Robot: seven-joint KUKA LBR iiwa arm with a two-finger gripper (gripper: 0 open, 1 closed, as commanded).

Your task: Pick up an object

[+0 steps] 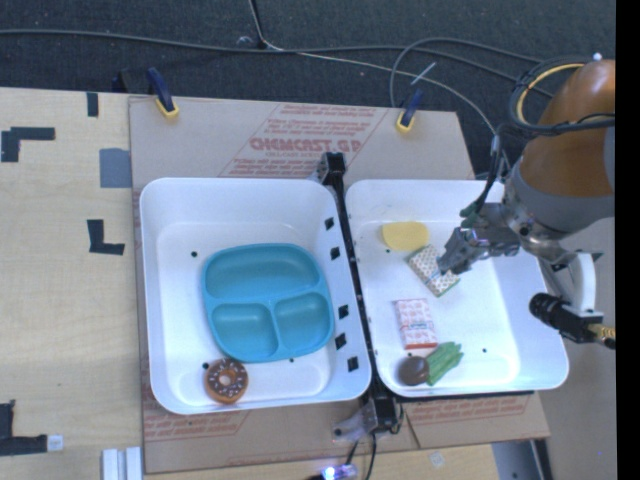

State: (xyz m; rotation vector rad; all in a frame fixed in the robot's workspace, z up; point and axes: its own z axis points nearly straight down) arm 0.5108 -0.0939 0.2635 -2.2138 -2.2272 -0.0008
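Camera view, looking down on the bench (pixel 60 298): I've got two white bins side by side on a cardboard sheet (pixel 300 138). The left bin (pixel 165 268) has a blue divided tray (pixel 267 300) sitting in the middle, and a sprinkled donut (pixel 226 380) at about 7 o'clock from it, near the bin's front wall.

The right bin (pixel 510 368) is where the action is. A yellow wedge (pixel 404 235) lies toward the back, a speckled card (pixel 432 269) sits just at its 5 o'clock, a small red-and-white packet (pixel 414 324) is at 6 o'clock from the card, and down at the front there's a brown ball (pixel 413 370) touching a green leafy piece (pixel 444 359) at its 2 o'clock.

My arm (pixel 565 158) comes in from 3 o'clock, and the claw (pixel 457 258) is right over the card's right edge, looks like it's touching or just above it. Honestly I can't tell how far open the claw is from this angle, it's a dark blob, and I can't see anything clearly between its tips.
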